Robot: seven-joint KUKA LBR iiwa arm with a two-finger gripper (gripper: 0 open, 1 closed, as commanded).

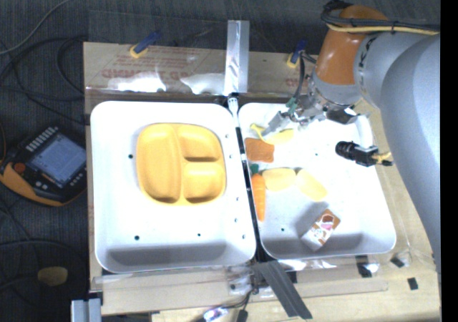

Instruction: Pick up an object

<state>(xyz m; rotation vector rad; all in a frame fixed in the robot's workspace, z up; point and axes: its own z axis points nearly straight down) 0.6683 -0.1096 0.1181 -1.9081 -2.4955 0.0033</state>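
I see the pincer low in the right bin; can't tell its state. Pale yellow piece sits right under its tip, orange block just below-left.

My claw hung over the far left corner of the right bin. Below it lay a toast piece, a carrot along the left wall, and a small carton nearer. A divided tray sat in the left bin.
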